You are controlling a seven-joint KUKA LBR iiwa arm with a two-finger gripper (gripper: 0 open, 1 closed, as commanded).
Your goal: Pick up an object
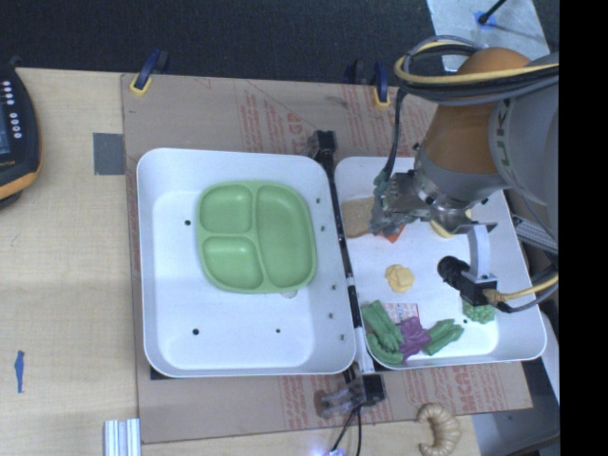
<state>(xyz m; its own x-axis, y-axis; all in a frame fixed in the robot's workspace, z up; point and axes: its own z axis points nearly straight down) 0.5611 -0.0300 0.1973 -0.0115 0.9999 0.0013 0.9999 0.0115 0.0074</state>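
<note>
Camera view looks down on a wooden bench [66, 283] covered in the middle by a sheet of brown cardboard [237, 112], held at its far edge by blue and yellow clamps. On the cardboard sit two shallow white bins side by side. The left bin [171, 340] holds a pale green divided plate [256, 236] with three compartments, lying flat toward the far half of the bin. The grey arm [494, 131], with its orange band, reaches in from the right over the right bin [518, 283] and hides much of that bin's far part. Its gripper [391, 218] is down low near the far left corner of the right bin, just above or touching a small orange-red piece [392, 237] and beside a tan flat piece [355, 218]; whether the fingers are spread or closed, or have hold of anything, cannot be told from here. Nearer the middle of the right bin lies a small yellow lump [400, 277], well apart from the gripper. Along the near edge of that bin lies a cluster of green pieces with a purple one [410, 333] among them, and a small green bit [483, 313] rests by the right wall. A black and orange controller [14, 141] sits at the bench's left edge.
</note>
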